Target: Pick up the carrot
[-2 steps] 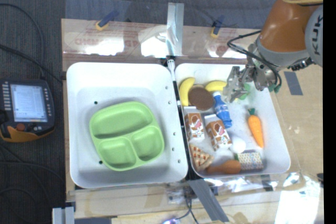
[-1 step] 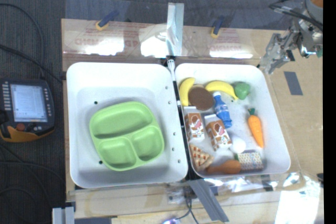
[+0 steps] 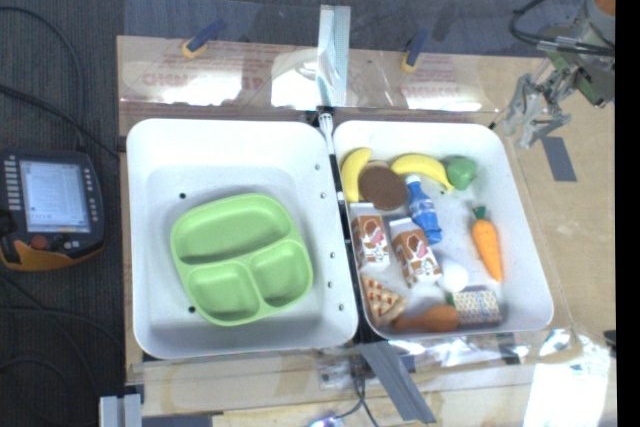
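The carrot (image 3: 486,247) lies right of a blue bottle (image 3: 423,210), near a green ball (image 3: 461,172); labels unreadable. The gripper (image 3: 533,118) hangs open, empty, beyond the right bin (image 3: 528,245).

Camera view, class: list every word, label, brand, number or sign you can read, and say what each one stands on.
No text can be read for certain.
Faint reddish lettering on the clear plastic sheet behind the bins: too blurred to read.
Screen of the grey handheld pendant with orange edge: too small to read.
Two brown-and-white printed cartons in the right white bin: print too small.
Blue bottle's white label: unreadable.
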Robot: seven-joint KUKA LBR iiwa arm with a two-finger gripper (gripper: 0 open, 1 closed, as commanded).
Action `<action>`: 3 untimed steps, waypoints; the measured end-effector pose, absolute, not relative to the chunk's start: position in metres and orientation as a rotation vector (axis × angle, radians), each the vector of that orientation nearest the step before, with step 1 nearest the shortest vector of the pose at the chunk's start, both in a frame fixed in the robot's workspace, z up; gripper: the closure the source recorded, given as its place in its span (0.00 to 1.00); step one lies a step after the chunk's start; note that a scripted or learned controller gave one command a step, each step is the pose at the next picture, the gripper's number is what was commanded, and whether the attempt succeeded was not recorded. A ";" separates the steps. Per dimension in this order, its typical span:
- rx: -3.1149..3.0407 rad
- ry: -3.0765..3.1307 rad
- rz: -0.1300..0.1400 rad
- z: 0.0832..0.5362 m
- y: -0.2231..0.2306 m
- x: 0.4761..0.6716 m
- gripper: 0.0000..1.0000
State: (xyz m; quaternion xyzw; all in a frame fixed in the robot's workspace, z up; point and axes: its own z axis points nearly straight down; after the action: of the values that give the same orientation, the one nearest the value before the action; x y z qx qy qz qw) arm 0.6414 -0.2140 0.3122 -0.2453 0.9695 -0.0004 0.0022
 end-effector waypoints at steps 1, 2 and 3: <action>-1.252 2.879 0.000 0.293 -0.222 0.601 1.00; -1.805 2.566 0.000 0.299 -0.221 0.617 1.00; -2.215 2.221 0.000 0.307 -0.221 0.629 1.00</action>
State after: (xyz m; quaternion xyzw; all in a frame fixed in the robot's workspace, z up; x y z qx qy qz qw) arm 0.6289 -0.2206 0.3073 -0.7061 0.7081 0.0001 0.0025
